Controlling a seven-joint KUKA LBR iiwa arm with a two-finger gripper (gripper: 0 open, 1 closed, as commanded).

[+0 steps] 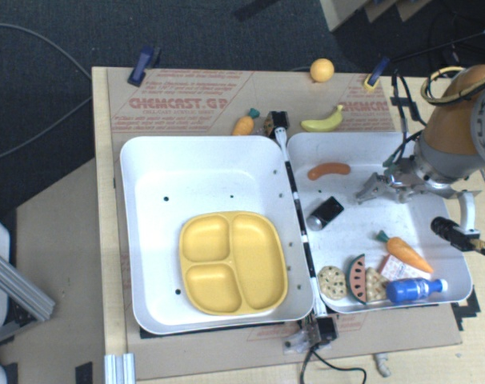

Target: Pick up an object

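Gripper (377, 187) over right bin (458, 282) — fingers spread, near sausage (329, 170)

A red sausage (329, 170) is lying flat at the far left of the right bin (458, 290), with a black block (326, 212) sitting tilted just nearer. An orange carrot (406, 254), a watermelon slice (358, 278), a cookie (332, 282) and a blue bottle (414, 290) are crowding the near side.

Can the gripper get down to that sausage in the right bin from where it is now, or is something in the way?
Probably yes. The gripper hangs over the right bin, just right of the sausage. The sausage lies alone on bare bin floor; the black block sits apart, nearer the camera.
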